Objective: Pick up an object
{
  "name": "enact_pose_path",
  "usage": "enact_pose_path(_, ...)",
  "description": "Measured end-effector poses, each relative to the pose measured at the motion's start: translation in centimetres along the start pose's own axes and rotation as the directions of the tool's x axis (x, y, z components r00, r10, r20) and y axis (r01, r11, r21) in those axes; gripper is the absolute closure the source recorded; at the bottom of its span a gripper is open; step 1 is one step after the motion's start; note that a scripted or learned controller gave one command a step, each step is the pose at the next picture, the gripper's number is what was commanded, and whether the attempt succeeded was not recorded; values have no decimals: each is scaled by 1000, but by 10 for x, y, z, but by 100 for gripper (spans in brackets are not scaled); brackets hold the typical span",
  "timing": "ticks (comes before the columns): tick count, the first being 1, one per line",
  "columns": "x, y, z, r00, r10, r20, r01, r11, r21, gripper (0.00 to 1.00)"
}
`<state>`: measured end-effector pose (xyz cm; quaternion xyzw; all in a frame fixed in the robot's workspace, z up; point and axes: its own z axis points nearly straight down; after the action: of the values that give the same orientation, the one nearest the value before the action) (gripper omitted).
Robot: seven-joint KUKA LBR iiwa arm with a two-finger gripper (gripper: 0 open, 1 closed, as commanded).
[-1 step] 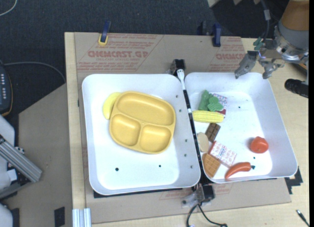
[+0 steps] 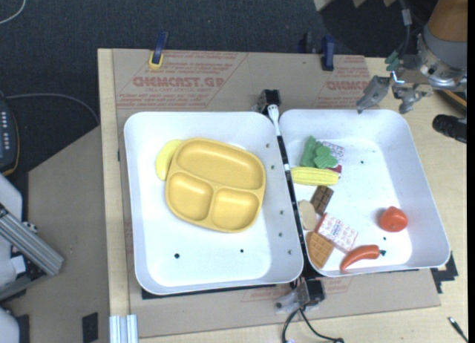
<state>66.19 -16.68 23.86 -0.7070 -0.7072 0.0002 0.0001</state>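
Two white bins sit side by side on the bench. The left bin [image 2: 141, 185] carries a yellow divided tray [image 2: 215, 184], its long axis running from about 10 to 4 o'clock, with a yellow banana-like piece [image 2: 165, 159] tucked at its 9 o'clock edge. The right bin [image 2: 415, 178] holds the small stuff: a green leafy toy [image 2: 319, 154] toward 11 o'clock, a corn cob [image 2: 315, 177] just below it lying level, ends at 9 and 3 o'clock, then a brown chocolate piece [image 2: 321, 199], a pink-and-white wrapper [image 2: 338, 231], a waffle-brown wedge [image 2: 319, 249], a red chili pepper [image 2: 360, 257] pointing tip-up toward 2 o'clock, and a red tomato [image 2: 393, 219] at 4 o'clock. The gripper [image 2: 386, 96] hangs over the right bin's 1 o'clock corner, fingers spread apart with nothing between them, well apart from every toy.
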Motion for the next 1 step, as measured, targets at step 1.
enact_pose_path(1,2,-7,62,1000,0,-2,0,1000,7,0)
